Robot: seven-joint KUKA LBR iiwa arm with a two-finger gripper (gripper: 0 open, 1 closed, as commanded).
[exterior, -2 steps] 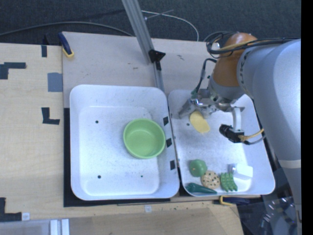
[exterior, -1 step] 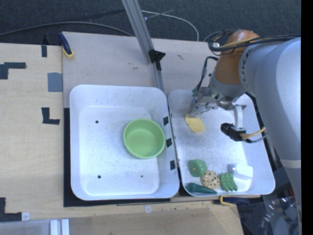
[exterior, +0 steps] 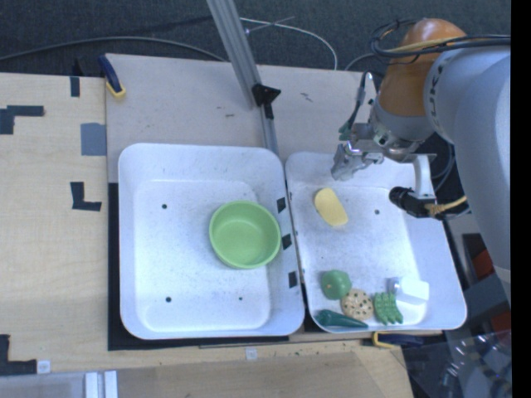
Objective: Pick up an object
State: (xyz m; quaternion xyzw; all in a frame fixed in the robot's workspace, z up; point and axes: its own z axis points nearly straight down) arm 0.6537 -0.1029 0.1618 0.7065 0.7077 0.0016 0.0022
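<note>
My gripper hangs over the far edge of the right bin, pointing down, with nothing visible between its fingers. A yellow oblong object lies on the bin floor just in front of it and slightly left, apart from the gripper. Along the bin's near edge sit a green round object, a speckled tan cookie-like piece, a dark green flat piece, a bright green toy and a small white block.
A green bowl rests in the left bin, near its right side. A grey metal pole slants over the bench behind the bins. A black cable connector sticks out beside the wrist.
</note>
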